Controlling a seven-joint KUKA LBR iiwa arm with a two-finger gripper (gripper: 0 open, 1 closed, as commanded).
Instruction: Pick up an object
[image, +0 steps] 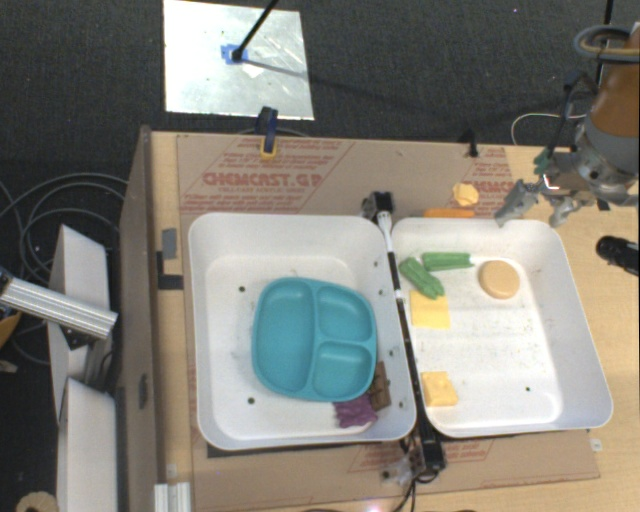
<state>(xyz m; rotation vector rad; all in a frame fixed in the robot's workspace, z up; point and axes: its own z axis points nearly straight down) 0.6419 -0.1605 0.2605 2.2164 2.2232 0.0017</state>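
Hand: the hand (548, 203) is up at the far right, over the back edge of the right bin (575, 400). Two grey fingers (512, 203) stick out wide apart, and nothing is between them.
Arm: the grey arm (612, 120) with its orange band is cut off by the right side of the view.
Bins: two white bins sit side by side on the bench (330, 170). They touch in the middle.
Left bin: the left bin (215, 330) holds one blue plate (314, 339) with three parts.
By the plate: one purple thing (353, 412) and one brown thing (381, 390) lie at the plate's front edge. They are too small to name.
Right bin: two green pieces (433, 270), one round tan piece (499, 279) and two yellow squares (432, 312) lie well apart from the hand.
Behind the bin: one small yellow thing (466, 194) and one orange stick (449, 212) lie on the bench. The bin rim hides part of the stick.
Far back: one shiny square sheet (238, 60) lies on the dark floor.
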